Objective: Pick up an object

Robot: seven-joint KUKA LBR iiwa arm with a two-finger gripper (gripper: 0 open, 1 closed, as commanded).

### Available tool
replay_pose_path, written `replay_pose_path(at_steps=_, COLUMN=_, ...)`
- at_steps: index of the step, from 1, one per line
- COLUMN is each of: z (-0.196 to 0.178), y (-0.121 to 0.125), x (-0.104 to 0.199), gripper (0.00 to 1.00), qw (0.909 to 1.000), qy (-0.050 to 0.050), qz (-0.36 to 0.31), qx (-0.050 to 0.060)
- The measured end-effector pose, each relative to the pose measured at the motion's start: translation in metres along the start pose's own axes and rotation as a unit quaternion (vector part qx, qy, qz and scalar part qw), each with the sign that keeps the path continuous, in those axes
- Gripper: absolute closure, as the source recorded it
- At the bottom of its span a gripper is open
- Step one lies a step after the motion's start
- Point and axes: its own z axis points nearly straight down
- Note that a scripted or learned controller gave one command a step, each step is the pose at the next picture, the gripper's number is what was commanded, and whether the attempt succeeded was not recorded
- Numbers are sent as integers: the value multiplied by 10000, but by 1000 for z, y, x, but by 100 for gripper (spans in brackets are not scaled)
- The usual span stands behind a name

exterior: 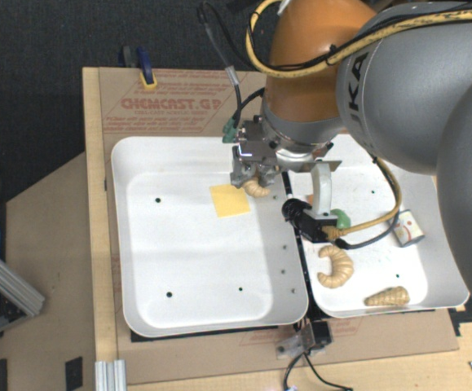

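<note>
My gripper hangs low over the far right corner of the left white bin. A small tan curled piece shows right at its tip; whether it is gripped or just lies on the bin floor is unclear. Beside it to the left, a flat yellow square lies on the bin floor. In the right bin lie a tan croissant-shaped piece, a tan stick-shaped piece, a small green item and a small white block.
The grey arm with its orange band covers the far part of the right bin. A black part and a yellow cable hang over the ridge between the bins. Brown cardboard lies under the bins.
</note>
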Motion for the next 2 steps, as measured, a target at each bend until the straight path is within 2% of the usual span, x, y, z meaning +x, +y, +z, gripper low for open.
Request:
replay_pose_path(at_steps=1, z=7, y=10, x=24, gripper=100, qw=10000, qy=16, qz=-31, qx=-46)
replay_pose_path(at_steps=2, z=66, y=-2, x=37, gripper=100, qw=10000, qy=9, qz=-27, qx=6)
